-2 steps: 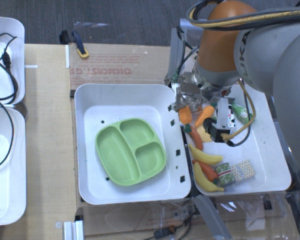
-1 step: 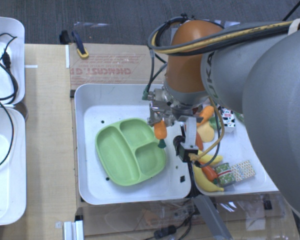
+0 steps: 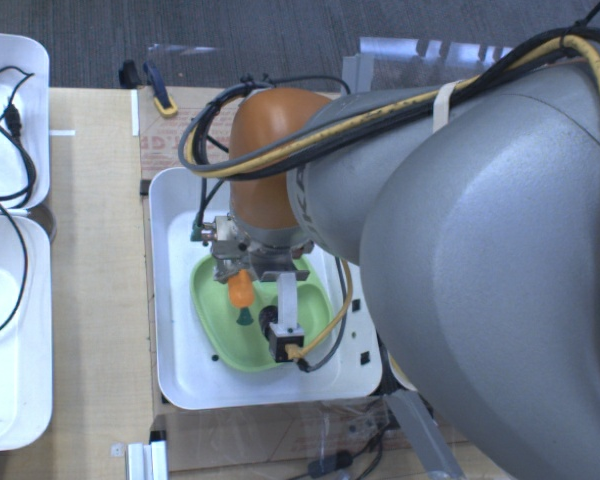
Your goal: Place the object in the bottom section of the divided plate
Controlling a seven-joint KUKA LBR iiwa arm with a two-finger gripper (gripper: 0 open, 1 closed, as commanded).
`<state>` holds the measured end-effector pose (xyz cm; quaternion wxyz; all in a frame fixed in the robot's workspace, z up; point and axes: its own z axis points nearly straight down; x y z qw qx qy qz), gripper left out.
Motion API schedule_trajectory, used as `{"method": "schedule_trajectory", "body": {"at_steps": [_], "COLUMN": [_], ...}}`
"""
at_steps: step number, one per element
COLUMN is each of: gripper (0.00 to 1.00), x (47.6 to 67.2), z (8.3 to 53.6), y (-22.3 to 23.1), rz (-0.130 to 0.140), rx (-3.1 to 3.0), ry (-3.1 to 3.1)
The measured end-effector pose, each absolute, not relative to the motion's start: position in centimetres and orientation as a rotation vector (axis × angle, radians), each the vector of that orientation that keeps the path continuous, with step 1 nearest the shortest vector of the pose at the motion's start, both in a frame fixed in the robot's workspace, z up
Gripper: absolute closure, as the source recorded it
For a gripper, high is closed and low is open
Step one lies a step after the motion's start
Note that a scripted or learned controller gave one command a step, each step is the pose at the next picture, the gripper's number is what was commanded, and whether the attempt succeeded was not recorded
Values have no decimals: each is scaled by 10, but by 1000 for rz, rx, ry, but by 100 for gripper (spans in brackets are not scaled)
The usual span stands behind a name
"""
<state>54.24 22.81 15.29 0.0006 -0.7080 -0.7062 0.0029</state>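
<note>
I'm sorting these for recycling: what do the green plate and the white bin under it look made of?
Green plate: probably moulded plastic, with a smooth, uniform pale green surface and soft sheen. White bin: likely plastic too, glossy white with rounded corners and a thin rim.

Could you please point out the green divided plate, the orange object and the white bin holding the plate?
green divided plate (image 3: 212, 298): camera view, its left rim.
orange object (image 3: 241, 290): camera view, its orange body.
white bin (image 3: 170, 298): camera view, its left wall.
</note>
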Motion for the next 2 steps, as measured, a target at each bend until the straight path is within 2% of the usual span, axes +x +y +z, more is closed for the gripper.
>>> {"method": "schedule_trajectory", "body": {"at_steps": [1, 2], "gripper": [0, 0], "x": [543, 478], "z": [153, 233], "y": [228, 228], "rz": [9, 6], "rx": [-2225, -2002], "ry": [-2217, -2420]}}
